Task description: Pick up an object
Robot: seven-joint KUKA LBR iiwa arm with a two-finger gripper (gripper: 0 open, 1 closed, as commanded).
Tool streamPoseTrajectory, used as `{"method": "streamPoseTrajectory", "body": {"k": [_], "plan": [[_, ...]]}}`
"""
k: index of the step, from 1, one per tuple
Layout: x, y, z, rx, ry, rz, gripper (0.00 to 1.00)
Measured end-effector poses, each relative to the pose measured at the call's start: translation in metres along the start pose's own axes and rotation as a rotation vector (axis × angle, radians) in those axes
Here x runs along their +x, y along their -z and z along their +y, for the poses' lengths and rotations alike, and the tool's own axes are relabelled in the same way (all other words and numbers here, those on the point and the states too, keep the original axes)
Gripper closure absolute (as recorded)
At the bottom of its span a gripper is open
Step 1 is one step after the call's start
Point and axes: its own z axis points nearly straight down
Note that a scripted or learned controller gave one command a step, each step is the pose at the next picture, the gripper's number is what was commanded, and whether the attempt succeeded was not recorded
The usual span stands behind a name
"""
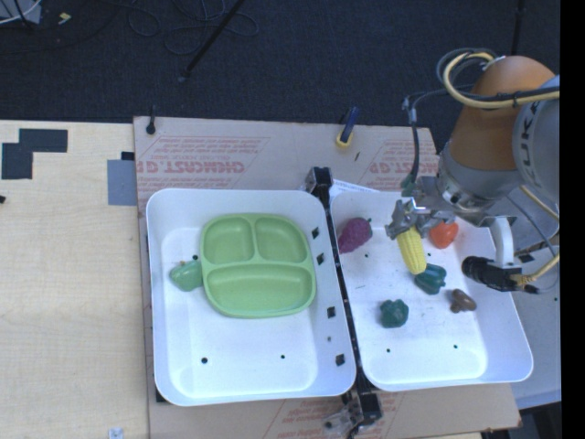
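My gripper (406,223) hangs over the upper middle of the right bin (439,359). A yellow corn cob (414,251) sticks out below it, its upper end between the metal fingers, so the gripper is shut on the cob. The cob points down toward the near side, slightly tilted. Around it lie a purple vegetable (355,234) to the left, an orange-red piece (443,235) to the right and a green pepper (430,278) just beneath the cob's lower end.
A dark green piece (394,313) and a brown piece (462,301) also lie in the right bin. The left bin (238,364) holds a green divided plate (258,265) and a small green toy (186,274). The bins' shared wall (331,273) runs left of the gripper.
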Motion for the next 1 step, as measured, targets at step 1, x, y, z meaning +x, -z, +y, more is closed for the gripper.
{"method": "streamPoseTrajectory", "body": {"k": [1], "plan": [[-0.0007, 0.0233, -0.0006, -0.002, 0.0, 0.0, 1.0]]}}
